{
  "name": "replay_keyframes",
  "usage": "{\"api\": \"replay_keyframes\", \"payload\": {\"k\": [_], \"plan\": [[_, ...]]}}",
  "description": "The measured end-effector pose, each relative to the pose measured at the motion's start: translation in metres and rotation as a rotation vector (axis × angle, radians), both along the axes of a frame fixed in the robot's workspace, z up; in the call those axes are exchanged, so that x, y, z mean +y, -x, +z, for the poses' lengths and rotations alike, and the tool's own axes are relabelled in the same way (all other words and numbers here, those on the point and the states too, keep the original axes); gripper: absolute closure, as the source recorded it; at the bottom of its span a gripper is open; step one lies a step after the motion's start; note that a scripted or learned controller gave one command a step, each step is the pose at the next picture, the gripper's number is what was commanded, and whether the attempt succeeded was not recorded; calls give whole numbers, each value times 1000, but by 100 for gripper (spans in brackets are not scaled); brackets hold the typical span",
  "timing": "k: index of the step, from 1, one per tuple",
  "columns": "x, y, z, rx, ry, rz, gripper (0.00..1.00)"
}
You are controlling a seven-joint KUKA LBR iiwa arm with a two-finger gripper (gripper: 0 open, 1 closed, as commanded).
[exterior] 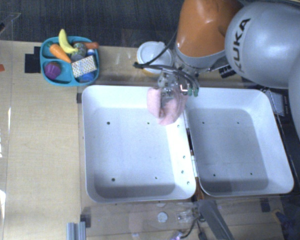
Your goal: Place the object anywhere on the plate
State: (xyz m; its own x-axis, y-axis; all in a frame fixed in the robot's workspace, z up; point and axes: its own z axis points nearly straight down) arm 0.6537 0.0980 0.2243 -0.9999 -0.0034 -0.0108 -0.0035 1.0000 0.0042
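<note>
A soft pink object (159,109) hangs from my gripper (169,97), whose fingers are shut on its upper part. It sits in the air over the far right corner of the left bin (125,154), close to the wall shared with the right bin. The blue sectioned plate (65,82) lies on the bench beyond the left bin's far left corner, well to the left of my gripper. It carries a toy banana (65,41), a carrot (59,52), a purple piece (52,70) and several other small items.
The right bin (235,149) lies under the arm's wrist. A white cup (151,54) stands on the bench just behind the bins, near my gripper. Bare wooden bench (35,149) stretches to the left of the bins.
</note>
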Motion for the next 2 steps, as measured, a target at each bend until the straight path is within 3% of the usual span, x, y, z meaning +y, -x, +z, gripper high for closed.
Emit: {"api": "replay_keyframes", "payload": {"k": [1, 2], "plan": [[51, 2, 3, -1, -1, 1, 100], [51, 2, 3, -2, -1, 0, 0]]}}
